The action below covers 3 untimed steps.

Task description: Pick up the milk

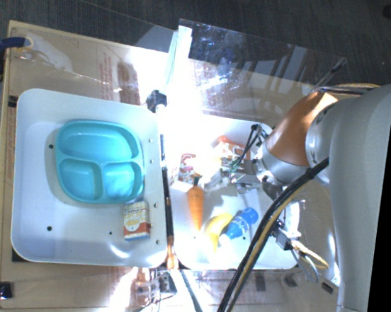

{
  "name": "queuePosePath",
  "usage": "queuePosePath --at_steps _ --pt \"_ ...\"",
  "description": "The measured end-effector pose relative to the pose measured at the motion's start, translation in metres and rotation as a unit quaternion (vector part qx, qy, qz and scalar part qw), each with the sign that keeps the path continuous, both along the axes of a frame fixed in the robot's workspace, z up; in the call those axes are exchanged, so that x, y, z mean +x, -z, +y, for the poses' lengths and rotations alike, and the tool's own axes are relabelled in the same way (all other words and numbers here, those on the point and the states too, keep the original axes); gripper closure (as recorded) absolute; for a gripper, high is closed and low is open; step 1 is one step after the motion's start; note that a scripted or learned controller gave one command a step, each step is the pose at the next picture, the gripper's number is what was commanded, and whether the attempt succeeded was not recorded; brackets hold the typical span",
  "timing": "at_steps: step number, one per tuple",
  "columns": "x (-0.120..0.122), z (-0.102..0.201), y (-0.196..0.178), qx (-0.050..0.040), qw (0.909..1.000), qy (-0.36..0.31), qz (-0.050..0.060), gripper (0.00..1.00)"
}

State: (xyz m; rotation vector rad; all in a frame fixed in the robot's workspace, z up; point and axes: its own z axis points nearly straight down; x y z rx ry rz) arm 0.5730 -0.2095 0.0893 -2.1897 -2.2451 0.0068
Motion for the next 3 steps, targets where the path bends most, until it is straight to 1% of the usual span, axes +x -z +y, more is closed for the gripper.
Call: queuePosePath --at_steps 1,2,3 --pt "0.077 -0.002 0.002 0.0011 0.9999 -0.015 0.005 0.0" --pt "0.084 -0.001 -0.102 -0.0001 0.9997 -0.026 -0.003 0.0" --pt "0.018 0.016 -0.08 0.0006 0.9988 -0.05 -0.001 0.0"
